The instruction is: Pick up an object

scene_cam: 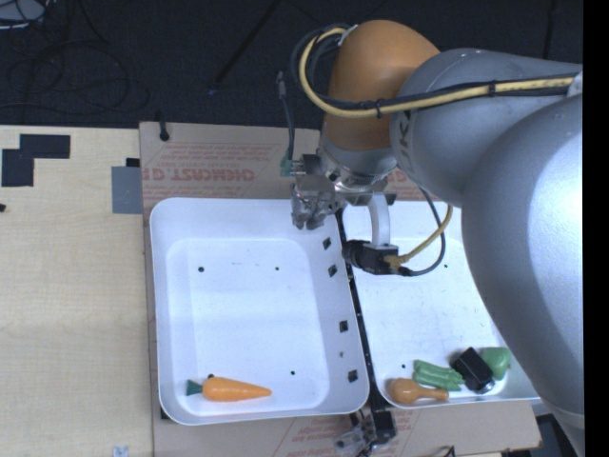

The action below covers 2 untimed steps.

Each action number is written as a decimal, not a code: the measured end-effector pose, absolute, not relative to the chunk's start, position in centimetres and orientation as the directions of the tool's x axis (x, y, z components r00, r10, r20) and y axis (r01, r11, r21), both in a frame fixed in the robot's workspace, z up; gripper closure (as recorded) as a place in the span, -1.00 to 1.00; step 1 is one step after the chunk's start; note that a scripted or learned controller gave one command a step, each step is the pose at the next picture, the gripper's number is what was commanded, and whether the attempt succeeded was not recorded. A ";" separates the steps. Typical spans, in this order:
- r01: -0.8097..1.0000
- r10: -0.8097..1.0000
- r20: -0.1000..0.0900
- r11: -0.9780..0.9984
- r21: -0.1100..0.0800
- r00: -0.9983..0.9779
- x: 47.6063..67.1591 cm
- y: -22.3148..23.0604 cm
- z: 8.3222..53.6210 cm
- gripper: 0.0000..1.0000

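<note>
- Grey arm (495, 150) entering from 3 o'clock, filling the right side of the frame, with its orange band (376, 60) at about 12 o'clock.
- Yellow cable (476, 89) looped around the band and trailing off along the arm toward 3 o'clock.
- Gripper (306, 212) hanging below the band, just above centre, over the far rim of the left bin (157, 303) near that bin's 1 o'clock corner.
- Pincer state: cannot tell from this angle; nothing seen held in it.
- Orange carrot (236, 388) with a green tip lying flat in the left bin at the bin's 6 o'clock, along the near wall, tip toward 9 o'clock, well apart from the gripper.
- Right bin (428, 312) just beside the left one, toward 3 o'clock, partly covered by the arm.
- Cluster of things at the right bin's 6 o'clock, against the near wall: tan pear-shaped piece (416, 391), green pod (438, 375) touching it, black block (472, 369) beside the pod, and a second green piece (496, 358) partly behind the block.
- Brown cardboard sheet (219, 160) under both bins, printed lettering on it toward 12 o'clock.
- Light wooden bench (67, 303) stretching out toward 9 o'clock.
</note>
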<state>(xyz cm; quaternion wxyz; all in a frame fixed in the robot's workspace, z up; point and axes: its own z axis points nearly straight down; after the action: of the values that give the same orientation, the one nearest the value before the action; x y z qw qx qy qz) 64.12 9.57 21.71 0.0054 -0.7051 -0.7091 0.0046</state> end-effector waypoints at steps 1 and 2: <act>1.000 1.000 -0.002 -0.004 -0.001 0.004 61.9 3.8 26.6 1.00; 1.000 1.000 -0.001 0.000 0.013 0.000 64.6 1.8 39.0 1.00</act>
<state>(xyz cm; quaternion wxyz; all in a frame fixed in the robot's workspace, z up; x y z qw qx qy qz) 64.58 1.75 39.03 -0.0052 -0.7070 -0.7071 -0.0042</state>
